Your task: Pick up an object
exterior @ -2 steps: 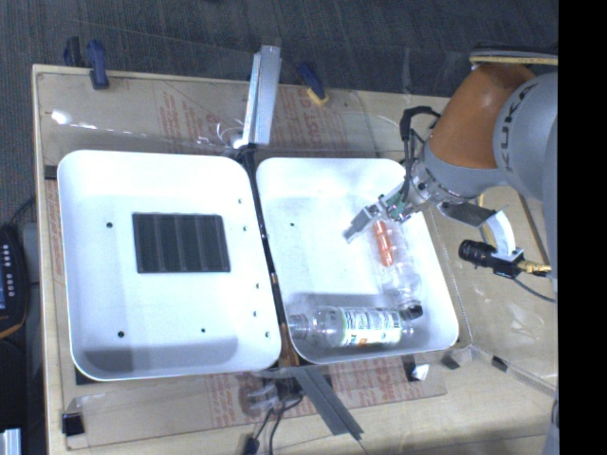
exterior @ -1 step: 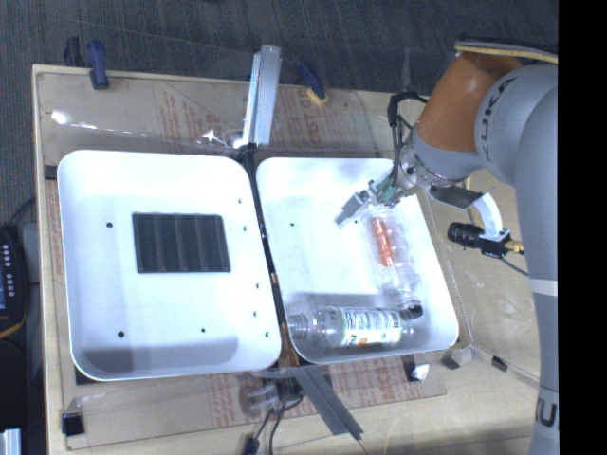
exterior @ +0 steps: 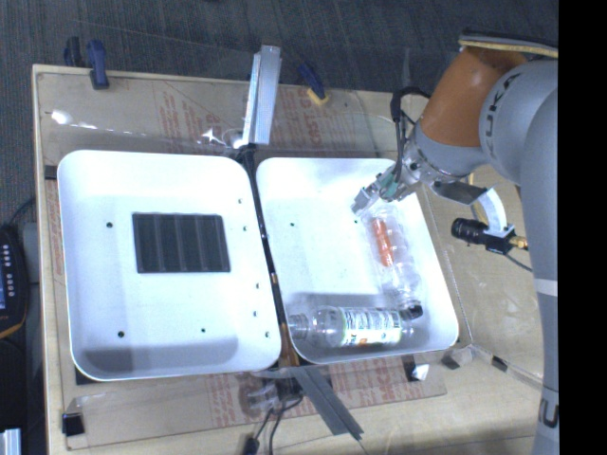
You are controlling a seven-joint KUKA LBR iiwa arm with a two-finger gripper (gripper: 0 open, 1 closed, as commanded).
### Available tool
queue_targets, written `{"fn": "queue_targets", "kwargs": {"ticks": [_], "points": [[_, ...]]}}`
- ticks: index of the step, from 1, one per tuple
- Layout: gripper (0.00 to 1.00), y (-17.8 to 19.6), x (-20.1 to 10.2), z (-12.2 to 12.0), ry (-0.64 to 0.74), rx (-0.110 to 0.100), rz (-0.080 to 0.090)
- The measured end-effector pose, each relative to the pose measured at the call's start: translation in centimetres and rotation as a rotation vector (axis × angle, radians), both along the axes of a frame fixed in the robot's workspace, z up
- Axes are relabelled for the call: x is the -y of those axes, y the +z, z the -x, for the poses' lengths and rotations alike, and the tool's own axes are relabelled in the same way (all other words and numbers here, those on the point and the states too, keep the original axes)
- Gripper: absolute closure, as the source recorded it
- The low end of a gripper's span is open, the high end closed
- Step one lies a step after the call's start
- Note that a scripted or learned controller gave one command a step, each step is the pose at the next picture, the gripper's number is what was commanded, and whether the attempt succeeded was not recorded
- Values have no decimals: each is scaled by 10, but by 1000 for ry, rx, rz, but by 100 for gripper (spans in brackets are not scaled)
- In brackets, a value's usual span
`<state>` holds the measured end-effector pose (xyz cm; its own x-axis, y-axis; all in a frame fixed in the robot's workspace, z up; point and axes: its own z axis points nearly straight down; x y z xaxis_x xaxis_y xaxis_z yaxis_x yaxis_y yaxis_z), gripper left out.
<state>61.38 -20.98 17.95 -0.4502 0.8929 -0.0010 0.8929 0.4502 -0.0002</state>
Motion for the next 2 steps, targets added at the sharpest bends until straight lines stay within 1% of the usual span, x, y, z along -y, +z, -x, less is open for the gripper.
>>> {"fn": "queue_targets", "kwargs": {"ticks": [1, 2], "points": [[100, -22, -1, -44, 100, 1, 0], [0, -22, -1, -44, 101, 1, 0]]}}
